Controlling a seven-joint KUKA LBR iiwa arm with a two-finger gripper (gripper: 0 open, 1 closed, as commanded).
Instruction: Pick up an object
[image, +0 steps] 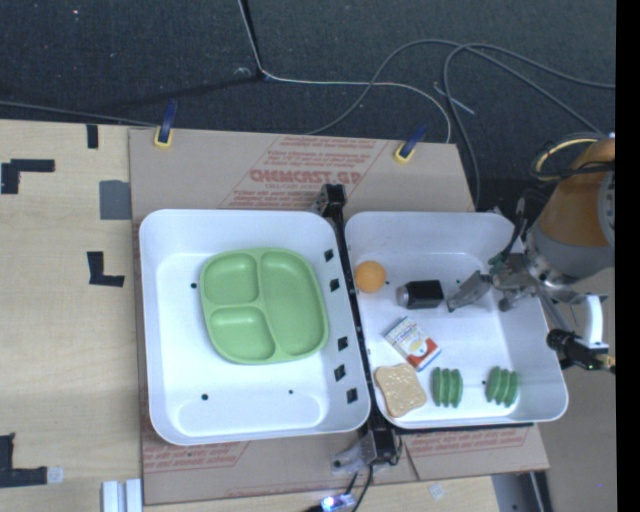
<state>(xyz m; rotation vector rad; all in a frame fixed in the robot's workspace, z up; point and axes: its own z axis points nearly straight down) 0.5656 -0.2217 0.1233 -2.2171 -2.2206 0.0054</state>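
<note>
From my seat the biggest things are the two white bins: the left bin (160, 330) carries a green divided plate (265, 305), and the right bin (525, 345) holds all the small pieces. The arm (575, 215) leans in over the right bin's far right edge, and its gripper (470, 292) sits low near the bin floor, just right of a small black block (421, 293); at this slant I cannot tell whether the claw is spread or closed, and nothing is visibly caught in it. That block is my likely target, lying between the orange ball (370, 277) and the claw. I judge it light, rigid and fairly smooth, so I would pinch it across its short sides, square on, to stop it skating away. Below it lie a small red and white packet (412, 343), probably flat and awkward to pinch, a toast-like slice (400, 390), and two green ridged toy vegetables (446, 387) (501, 386) near the front wall. The ball would roll off a poor pinch.
</note>
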